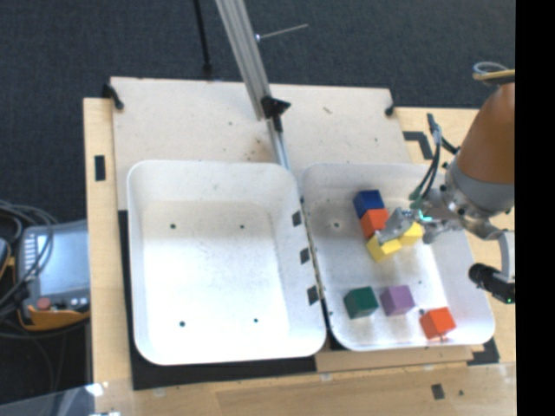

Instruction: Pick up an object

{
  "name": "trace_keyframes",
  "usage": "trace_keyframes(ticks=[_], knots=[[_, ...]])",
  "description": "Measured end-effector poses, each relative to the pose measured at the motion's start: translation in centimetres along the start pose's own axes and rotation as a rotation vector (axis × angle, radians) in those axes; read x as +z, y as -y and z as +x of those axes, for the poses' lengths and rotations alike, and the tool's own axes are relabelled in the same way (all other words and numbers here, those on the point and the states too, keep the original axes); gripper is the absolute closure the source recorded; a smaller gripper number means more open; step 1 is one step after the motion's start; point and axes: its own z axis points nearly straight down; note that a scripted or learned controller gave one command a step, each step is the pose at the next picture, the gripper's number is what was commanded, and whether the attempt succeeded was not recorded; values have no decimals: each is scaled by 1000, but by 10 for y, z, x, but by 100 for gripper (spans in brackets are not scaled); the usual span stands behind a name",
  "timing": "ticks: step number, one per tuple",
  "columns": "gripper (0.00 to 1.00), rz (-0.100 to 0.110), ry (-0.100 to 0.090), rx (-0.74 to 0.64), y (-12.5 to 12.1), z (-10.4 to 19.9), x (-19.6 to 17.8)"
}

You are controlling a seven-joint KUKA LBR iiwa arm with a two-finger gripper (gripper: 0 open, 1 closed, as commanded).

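Several small blocks lie in the right white bin [451, 271]. A blue cube [368, 201] and a red-orange cube [374, 222] sit together near its middle. Just below them lies a yellow block [384, 248]. My gripper [401, 227] is low over the yellow block's right part and covers some of it, and more yellow [413, 230] shows on its far side. I cannot see whether anything is gripped. A green cube [361, 302], a purple cube [398, 299] and an orange cube [438, 321] sit along the bin's near side.
The left white bin [139, 232] stands beside the right one, with a low divider [310, 258] between them. A slanted metal pole [247, 50] rises behind the bins. The arm's orange band [492, 141] hangs over the right bin's far right corner.
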Motion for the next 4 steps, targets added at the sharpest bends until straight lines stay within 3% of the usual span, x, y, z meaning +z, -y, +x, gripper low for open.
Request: trace_keyframes(ticks=[1, 3, 4], knots=[[0, -4, 1, 1, -1, 0, -2], [0, 2, 2, 3, 1, 9, 107], [0, -4, 3, 5, 0, 7, 113]])
